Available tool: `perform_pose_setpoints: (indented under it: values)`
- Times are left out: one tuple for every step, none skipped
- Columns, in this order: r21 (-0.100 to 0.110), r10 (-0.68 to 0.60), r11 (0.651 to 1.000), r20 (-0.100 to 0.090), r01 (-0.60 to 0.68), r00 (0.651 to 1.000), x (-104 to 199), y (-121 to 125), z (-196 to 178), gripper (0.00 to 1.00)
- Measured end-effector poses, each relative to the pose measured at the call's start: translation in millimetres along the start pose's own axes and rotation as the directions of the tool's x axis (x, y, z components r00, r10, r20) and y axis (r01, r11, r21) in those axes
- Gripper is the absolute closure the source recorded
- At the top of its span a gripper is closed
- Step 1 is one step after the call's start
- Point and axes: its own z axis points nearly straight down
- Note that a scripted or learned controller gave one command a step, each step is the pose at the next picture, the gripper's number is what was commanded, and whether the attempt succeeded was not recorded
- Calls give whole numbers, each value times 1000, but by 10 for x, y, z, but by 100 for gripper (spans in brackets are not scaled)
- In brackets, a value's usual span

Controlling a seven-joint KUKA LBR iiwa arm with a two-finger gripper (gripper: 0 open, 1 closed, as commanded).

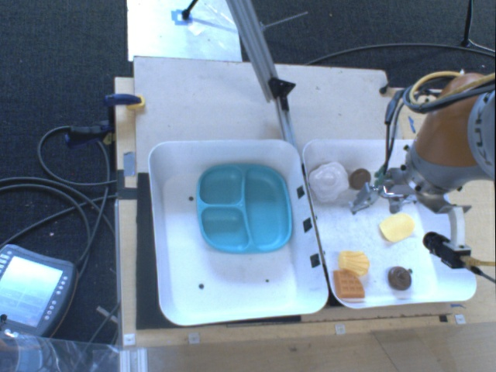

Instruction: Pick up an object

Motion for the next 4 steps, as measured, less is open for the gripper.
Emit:
perform_pose_setpoints:
  values:
    - [0,-4,1000,0,4,1000,68,75,508,0]
    - [-7,1,1000,0,-1,1000,62,93,368,100]
    - [-10,-3,1000,2,3,1000,-22,166,-134,100]
    - [-12,-5,1000,2,5,1000,-32,168,-783,100]
